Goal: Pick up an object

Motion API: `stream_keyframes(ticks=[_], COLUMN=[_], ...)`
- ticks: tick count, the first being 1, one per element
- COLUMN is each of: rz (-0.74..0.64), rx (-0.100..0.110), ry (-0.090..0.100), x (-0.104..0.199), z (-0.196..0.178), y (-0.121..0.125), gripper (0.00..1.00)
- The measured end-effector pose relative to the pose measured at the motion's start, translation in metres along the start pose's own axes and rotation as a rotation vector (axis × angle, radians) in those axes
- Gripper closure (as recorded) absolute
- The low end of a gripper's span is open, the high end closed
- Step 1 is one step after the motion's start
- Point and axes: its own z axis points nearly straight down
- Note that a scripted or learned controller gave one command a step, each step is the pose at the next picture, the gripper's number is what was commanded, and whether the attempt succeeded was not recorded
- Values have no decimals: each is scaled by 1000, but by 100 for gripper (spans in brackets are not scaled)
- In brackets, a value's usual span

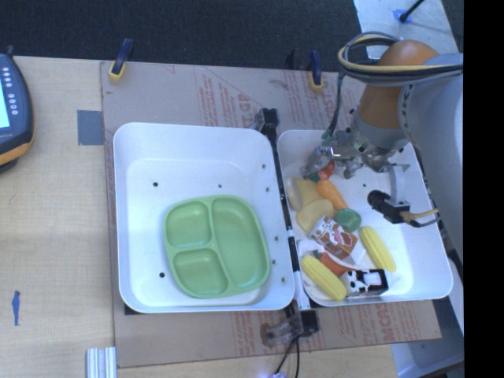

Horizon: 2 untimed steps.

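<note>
The gripper [324, 164] sat at the right bin's [429, 278] 11 o'clock, above the carrot [331, 191]; its opening could not be determined.

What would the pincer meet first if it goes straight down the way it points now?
Probably the orange carrot, which lies right under the pincer at the back of the right bin, next to a pale yellow piece. Depth is hard to judge from this slanted view, so it may touch either first.

bins [142, 144]: smooth white plastic
green plate [216, 246]: matt plastic
bench [55, 235]: pale wood
sheet under bins [197, 93]: brown cardboard
</note>
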Motion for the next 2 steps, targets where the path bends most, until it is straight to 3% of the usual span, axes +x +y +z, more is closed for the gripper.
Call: stream_keyframes(ticks=[1,2], rz=[2,-1], rx=[1,2], ry=[1,-1], x=[9,8], z=[0,-11], y=[9,8], gripper=[0,100])
